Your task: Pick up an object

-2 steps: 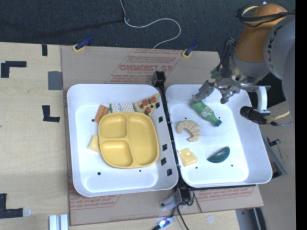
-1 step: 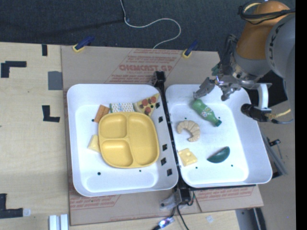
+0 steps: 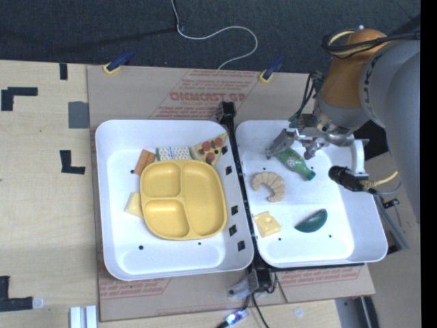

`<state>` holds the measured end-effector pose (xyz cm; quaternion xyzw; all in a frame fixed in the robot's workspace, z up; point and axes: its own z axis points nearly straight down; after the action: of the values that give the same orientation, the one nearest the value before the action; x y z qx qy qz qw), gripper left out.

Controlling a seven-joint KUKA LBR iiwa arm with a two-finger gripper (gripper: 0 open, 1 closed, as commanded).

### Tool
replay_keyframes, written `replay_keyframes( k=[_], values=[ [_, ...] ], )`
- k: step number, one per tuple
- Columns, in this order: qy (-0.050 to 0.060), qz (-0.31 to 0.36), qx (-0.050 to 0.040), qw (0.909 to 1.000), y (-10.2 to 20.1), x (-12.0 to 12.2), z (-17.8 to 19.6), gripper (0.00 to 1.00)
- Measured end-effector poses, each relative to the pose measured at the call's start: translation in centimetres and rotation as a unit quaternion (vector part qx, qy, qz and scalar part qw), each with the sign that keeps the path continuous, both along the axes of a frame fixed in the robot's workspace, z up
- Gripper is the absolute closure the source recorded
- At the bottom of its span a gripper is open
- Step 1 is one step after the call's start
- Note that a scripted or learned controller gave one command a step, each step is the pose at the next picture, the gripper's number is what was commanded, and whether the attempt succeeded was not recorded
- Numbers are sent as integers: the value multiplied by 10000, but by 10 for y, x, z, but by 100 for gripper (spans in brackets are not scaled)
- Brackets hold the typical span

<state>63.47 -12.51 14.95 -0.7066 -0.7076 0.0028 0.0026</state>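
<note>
In the right bin (image 3: 355,248) a green bottle (image 3: 301,166) lies on its side near the back. A tan croissant (image 3: 269,184) sits left of the middle, with a yellow cheese block (image 3: 267,223) in front of it. At the front is a dark green oval piece (image 3: 311,221). My gripper (image 3: 291,152) hangs over the bottle's upper end. It is open, one finger (image 3: 276,146) left of the bottle and the other to its right. Nothing is held between them.
The left bin (image 3: 116,251) holds a yellow divided plate (image 3: 183,199). Behind the plate are a pizza slice (image 3: 211,147), an orange stick (image 3: 144,161) and a patterned piece, and a yellow wedge (image 3: 133,204) lies at its left. The grey arm (image 3: 389,80) fills the right side above the right bin.
</note>
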Motion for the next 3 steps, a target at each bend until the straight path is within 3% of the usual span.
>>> replay_keyframes(
  k=[1,2,3],
  values=[
    [-103,-5,-51,9999,-8,-5,-48,0],
    [-204,-4,-100,9997,-15,4,-51,0],
    [-224,0,-103,9997,-15,5,-38,100]
  ],
)
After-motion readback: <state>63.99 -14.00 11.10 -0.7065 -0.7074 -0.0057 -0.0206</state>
